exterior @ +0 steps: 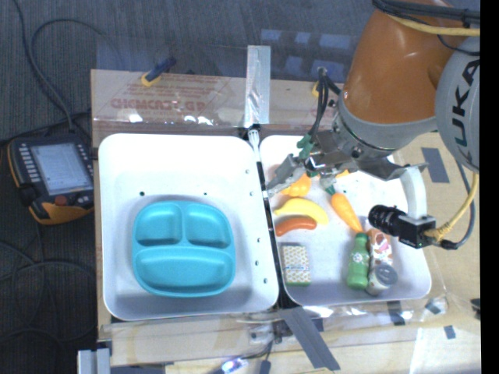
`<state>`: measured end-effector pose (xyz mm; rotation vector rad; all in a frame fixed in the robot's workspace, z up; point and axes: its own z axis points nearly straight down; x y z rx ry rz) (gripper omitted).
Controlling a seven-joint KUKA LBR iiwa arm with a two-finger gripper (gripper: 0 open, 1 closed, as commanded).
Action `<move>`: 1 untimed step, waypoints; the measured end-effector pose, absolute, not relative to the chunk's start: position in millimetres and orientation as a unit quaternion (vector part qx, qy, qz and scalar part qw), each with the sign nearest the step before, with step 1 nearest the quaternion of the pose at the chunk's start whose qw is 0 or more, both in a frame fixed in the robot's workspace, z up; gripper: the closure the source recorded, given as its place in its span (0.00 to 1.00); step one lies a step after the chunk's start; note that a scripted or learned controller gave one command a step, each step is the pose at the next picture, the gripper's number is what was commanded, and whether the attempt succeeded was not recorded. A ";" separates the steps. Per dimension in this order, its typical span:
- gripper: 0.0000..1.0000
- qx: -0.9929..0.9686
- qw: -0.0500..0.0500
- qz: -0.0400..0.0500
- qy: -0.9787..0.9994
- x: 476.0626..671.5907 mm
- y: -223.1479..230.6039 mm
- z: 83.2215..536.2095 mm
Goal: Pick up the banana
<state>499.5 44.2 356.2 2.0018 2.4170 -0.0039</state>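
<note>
- The KUKA arm is reaching into the right bin, its gripper hanging over the bin's far-left corner; whether it is parted or closed cannot be told.
- The blue divided plate is sitting mid-left bin.
- The banana is lying unlifted near the right bin's left wall, just above the hot dog; the pick is not yet done.
- Partial lettering "UK" is showing on the arm.

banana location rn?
The banana lies in the right bin, near its left wall, just above the hot dog and left of the carrot, with the gripper just above it.
</note>
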 end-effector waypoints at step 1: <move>0.00 0.593 0.002 -0.001 0.805 529.6 42.2 400.7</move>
